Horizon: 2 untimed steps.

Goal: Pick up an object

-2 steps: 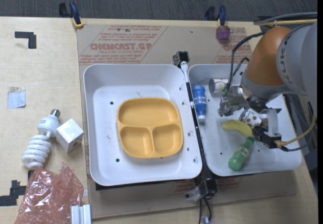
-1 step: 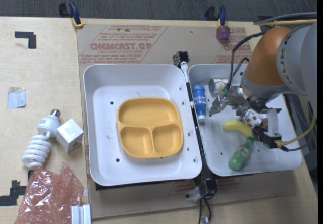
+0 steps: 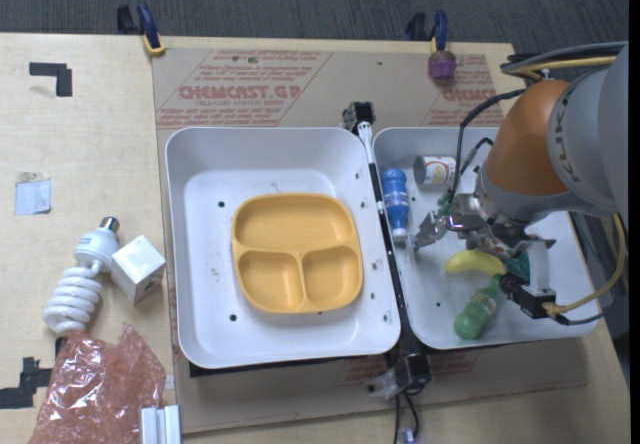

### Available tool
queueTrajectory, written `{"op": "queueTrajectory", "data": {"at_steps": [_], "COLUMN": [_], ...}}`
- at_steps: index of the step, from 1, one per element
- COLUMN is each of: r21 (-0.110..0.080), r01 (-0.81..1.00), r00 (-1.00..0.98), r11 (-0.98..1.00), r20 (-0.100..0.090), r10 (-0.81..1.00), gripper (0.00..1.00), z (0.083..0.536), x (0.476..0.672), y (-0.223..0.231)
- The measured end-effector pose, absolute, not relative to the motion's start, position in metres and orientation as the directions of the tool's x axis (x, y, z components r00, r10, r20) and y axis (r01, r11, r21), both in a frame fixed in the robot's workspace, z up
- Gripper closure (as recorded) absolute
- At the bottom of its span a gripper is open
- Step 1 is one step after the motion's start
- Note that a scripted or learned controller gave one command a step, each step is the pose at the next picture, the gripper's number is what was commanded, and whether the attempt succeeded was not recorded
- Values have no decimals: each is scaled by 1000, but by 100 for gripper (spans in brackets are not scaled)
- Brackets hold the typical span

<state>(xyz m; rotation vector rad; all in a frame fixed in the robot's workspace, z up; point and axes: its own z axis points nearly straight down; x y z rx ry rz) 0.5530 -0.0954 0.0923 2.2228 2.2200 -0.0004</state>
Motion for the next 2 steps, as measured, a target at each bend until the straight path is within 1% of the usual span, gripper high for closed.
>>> {"op": "queueTrajectory", "data": {"at_steps": [1,2], "r21": [2,2], "r01": [1000,1000], "r00": [3,2], "r11": [-3,-2], "r20": [-1,-1], "r10": [1000,1000], "gripper": [100,0], "z": [102,102], "x": [554,554], "y": [-96,-96]}}
